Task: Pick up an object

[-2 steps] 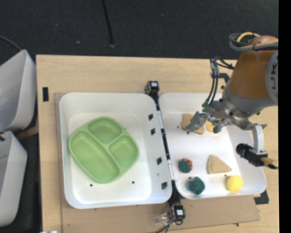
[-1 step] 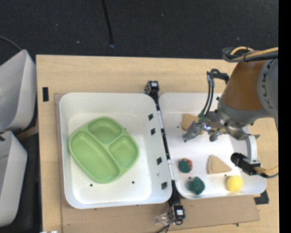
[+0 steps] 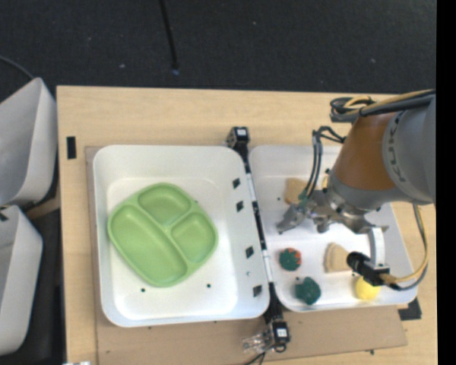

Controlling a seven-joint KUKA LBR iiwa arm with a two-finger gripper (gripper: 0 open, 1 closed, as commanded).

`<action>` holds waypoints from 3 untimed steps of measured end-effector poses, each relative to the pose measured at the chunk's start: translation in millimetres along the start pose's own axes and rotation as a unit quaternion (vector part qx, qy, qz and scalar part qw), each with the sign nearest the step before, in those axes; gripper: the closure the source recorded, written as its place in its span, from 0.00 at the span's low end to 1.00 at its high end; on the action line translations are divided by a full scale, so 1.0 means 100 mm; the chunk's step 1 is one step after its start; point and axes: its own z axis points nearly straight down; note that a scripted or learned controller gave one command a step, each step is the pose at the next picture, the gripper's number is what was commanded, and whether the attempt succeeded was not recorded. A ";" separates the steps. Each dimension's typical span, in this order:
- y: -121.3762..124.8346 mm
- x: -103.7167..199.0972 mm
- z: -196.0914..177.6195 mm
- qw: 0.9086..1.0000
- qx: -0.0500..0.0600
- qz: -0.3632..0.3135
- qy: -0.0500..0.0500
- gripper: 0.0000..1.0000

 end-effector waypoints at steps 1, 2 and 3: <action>0.00 -0.01 0.16 1.000 -0.001 0.001 0.000 0.00; 0.01 -0.02 0.05 1.000 -0.003 0.004 0.000 1.00; 0.03 -0.08 -0.38 1.000 -0.005 0.003 -0.001 1.00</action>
